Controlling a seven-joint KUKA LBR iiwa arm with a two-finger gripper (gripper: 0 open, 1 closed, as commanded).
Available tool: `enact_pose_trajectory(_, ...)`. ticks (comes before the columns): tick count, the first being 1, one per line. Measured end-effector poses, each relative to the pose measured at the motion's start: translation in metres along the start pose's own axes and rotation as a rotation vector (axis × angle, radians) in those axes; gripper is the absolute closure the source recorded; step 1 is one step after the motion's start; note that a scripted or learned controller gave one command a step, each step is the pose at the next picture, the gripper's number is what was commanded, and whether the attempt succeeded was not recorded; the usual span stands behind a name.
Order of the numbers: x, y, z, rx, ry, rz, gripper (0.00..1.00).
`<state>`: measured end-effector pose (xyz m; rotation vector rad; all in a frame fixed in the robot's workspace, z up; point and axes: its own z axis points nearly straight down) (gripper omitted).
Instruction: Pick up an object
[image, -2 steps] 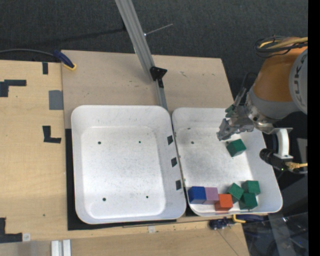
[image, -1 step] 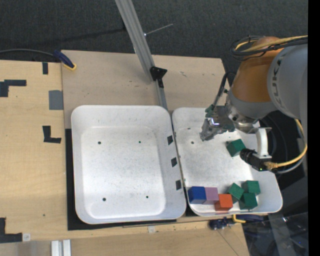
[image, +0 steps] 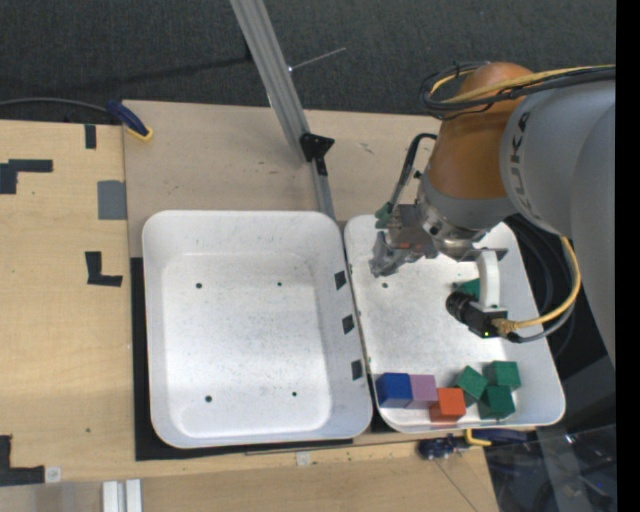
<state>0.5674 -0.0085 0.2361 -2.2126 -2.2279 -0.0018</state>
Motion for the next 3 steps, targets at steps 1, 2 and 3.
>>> enact_pose_trajectory(1,0.049,-0.003,0.012,0.003,-0.001,0.001,1.0)
enact_pose_trajectory(2,0.109,-0.005,0.014,0.002,-0.001,-0.001,1.0)
enact_pose_trajectory(3,0.107,-0.004,0.001,0.001,-0.001,0.004,1.0)
